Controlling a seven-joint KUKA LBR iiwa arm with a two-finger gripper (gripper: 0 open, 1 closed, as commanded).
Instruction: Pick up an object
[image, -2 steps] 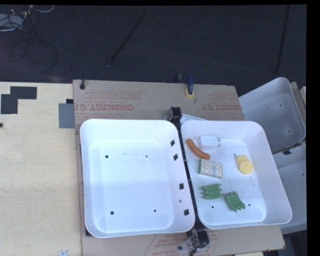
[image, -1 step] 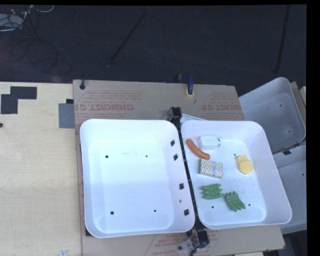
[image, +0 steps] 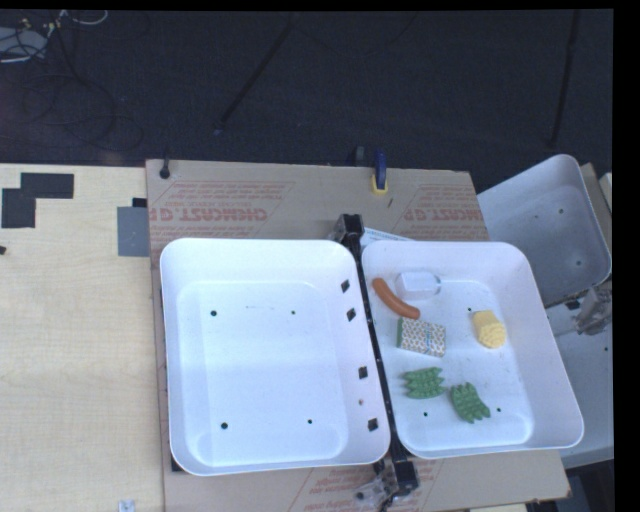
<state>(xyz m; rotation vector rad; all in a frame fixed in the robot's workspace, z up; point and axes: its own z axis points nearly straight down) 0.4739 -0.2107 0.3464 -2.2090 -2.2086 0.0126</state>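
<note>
Sausage (image: 395, 298) | right bin (image: 545, 320) | long axis upper-left to lower-right | fingers: cannot tell

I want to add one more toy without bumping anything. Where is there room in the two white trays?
The left tray has a bare floor from wall to wall. In the right tray toys crowd the middle: sausage, patterned block, yellow toy, two green pieces. There, bare strips run along the right wall and the near edge below the green pieces.
</note>
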